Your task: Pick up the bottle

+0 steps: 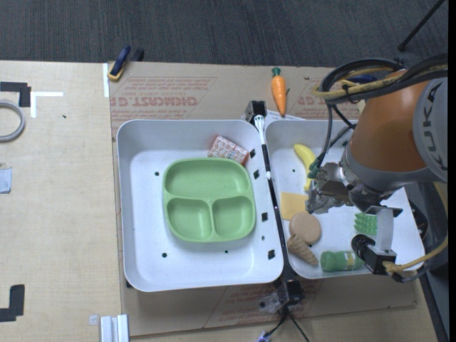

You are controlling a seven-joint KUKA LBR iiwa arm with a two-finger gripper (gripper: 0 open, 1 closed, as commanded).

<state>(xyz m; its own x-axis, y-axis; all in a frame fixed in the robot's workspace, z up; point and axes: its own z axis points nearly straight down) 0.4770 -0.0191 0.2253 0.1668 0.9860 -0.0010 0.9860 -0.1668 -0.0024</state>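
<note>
**Lining up on the bottle at the near edge of the right bin**

We take the bottle to be the small green item lying on its side near the lower wall of the right bin. It rests just beside an ice-cream cone toy, with a round tan cookie-like piece a little further up. A green ridged item sits near the arm's lower bracket, a yellow slab lies by the divider, and a banana lies toward the bin's far side.

The jaws hang over the middle of the right bin, above and to the left of the bottle, well clear of it. From this angle the wrist hides the tips, so we cannot tell how wide they stand, and we see nothing held between them.

To do this step well, we judge that we should shift toward the lower bin wall and a touch right, so the centre sits over the bottle's body, not its cap end. As the bottle lies lengthwise along the wall, we would turn the wrist so the jaws close across its short width. The cone is close on the left, so a clean descent needs one tip to land between the two. The wall is also near; coming down too far out risks striking the rim.

The left bin holds a green divided plate and a small patterned packet, none of which concerns us.
</note>
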